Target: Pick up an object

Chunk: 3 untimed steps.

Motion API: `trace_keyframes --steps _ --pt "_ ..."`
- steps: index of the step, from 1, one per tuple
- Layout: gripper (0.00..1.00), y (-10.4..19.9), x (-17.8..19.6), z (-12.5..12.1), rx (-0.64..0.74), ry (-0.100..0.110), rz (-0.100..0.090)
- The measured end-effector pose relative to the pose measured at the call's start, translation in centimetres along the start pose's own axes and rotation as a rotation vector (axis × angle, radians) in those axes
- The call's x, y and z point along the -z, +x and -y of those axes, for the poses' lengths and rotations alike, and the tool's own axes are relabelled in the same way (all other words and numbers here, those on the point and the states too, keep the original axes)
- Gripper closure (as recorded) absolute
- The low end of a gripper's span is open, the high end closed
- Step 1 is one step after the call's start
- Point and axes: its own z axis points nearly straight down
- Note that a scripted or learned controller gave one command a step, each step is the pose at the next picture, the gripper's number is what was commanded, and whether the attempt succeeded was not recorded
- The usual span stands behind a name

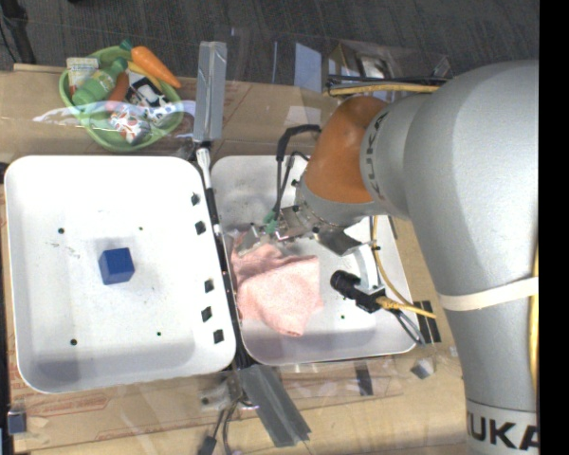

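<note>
1. The arm (455, 207) is reaching in from the right, covering much of the right bin (266, 349).
2. The left bin (38, 254) is holding a blue cube (117, 264), sitting left of centre, well apart from the arm.
3. A pink cloth (280, 292) is lying crumpled in the right bin, near its left wall.
4. A green bowl (114, 136) of toy items is sitting beyond the left bin.
5. The gripper (283, 227) is hanging just over the cloth's upper edge; jaw state cannot be told, nor any hold.
</note>
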Motion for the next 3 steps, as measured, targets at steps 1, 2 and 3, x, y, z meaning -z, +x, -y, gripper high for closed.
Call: trace_keyframes --steps 1,2,3 --pt "0.00 -0.01 -0.05 0.37 0.022 0.004 -0.003" --pt "1.00 0.00 0.88 0.39 0.024 0.007 -0.004" --pt "0.00 0.00 0.88 0.39 0.025 0.007 -0.003"
